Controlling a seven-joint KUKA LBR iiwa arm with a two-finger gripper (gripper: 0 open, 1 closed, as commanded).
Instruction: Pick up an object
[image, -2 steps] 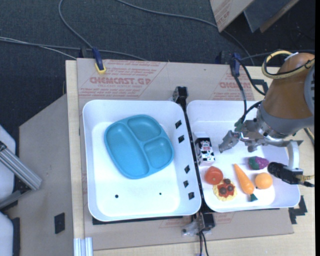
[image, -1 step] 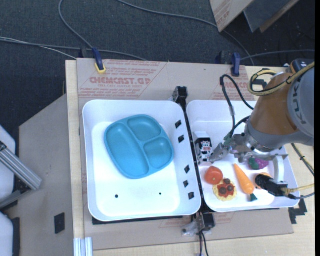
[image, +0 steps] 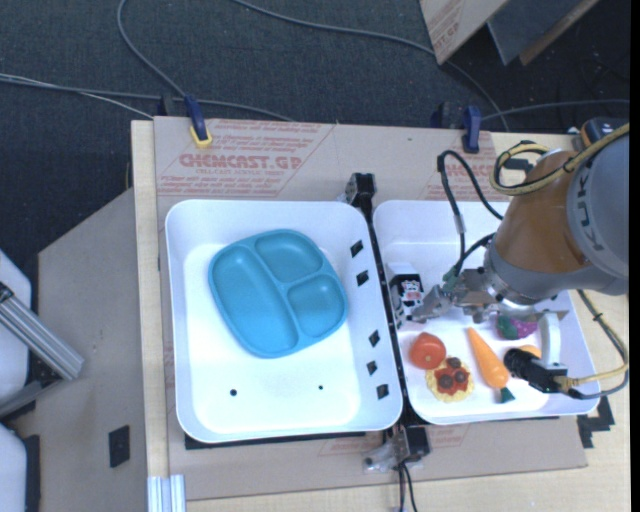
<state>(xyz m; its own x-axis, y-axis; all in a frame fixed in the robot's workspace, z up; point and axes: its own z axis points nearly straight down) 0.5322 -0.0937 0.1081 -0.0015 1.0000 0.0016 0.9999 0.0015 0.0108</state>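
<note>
My gripper (image: 428, 306) hangs low over the left part of the right bin (image: 420, 225), at the end of the grey arm with its orange band (image: 535, 225). Just below it lies a red tomato (image: 428, 350), close to the gripper but apart from it as far as I can see. A small yellow tart with dark berries (image: 450, 380) sits in front of the tomato. An orange carrot (image: 487, 358) lies to their right. A purple and green piece (image: 516, 326) and a white piece (image: 548, 336) lie partly under the wrist.
The left bin (image: 190, 330) holds a blue divided plate (image: 278, 290) in its back half. A small black-and-white thing (image: 405, 291) sits by the right bin's left wall. Cables run over the right bin's back part.
</note>
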